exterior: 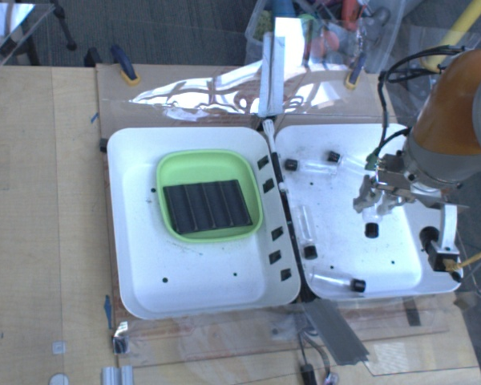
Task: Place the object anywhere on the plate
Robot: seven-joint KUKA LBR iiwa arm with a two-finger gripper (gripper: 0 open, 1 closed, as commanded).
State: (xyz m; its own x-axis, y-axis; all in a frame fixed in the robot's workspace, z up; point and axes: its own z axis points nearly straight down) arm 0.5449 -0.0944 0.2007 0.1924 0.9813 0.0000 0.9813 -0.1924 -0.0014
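A square green plate (170,168) lies in the left white bin (136,255). A dark ridged rectangular block (207,205) lies flat on it and covers most of its floor. My gripper (375,201) hangs over the middle of the right bin (401,273), well to the right of the plate and apart from the block. Nothing shows in its grasp. A small black piece (371,230) lies on the bin floor just below it.
Clear tubes with black caps lie in the right bin: one at the back (321,164), one beside the divider (303,229), one at the front (335,281). Black clips (274,234) line the divider between the bins. A clear box of clutter (329,6) stands behind.
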